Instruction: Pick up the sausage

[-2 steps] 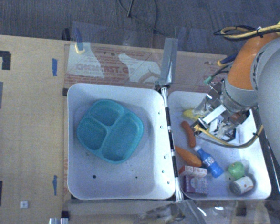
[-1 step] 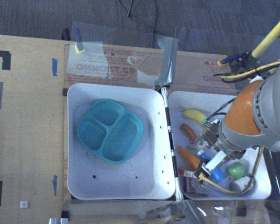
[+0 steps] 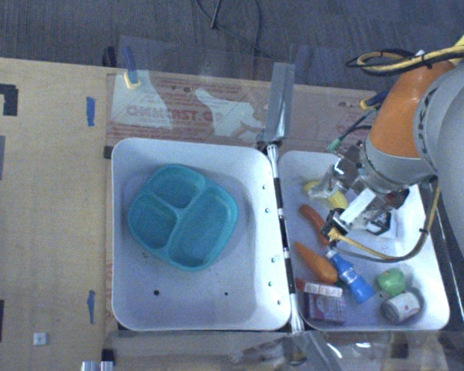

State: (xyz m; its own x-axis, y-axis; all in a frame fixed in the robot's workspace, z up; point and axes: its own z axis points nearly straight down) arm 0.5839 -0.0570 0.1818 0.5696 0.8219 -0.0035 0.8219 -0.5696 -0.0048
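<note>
I'm running the arm in from the right, over the right bin (image 3: 436,270), since all the loose items are sitting there. The left bin (image 3: 130,277) is carrying just a teal divided plate (image 3: 184,215). The gripper (image 3: 342,222) is hanging over the upper middle of the right bin, wrist tilting down-left; I'm reading that as lining up on the clutter below it. Whether it's wide or narrow, I cannot tell from this angle. Nothing is showing in its grasp.

The sausage (image 3: 314,219), the reddish-brown link as I'm judging it, is lying at a slant near the bin's left wall, just beside the gripper tip on its left. A carrot (image 3: 316,262) is lying just below, and a blue bottle (image 3: 353,281) is lying next to that. A green cup (image 3: 392,280) and a grey can (image 3: 400,307) are sitting well apart, at lower right.
</note>
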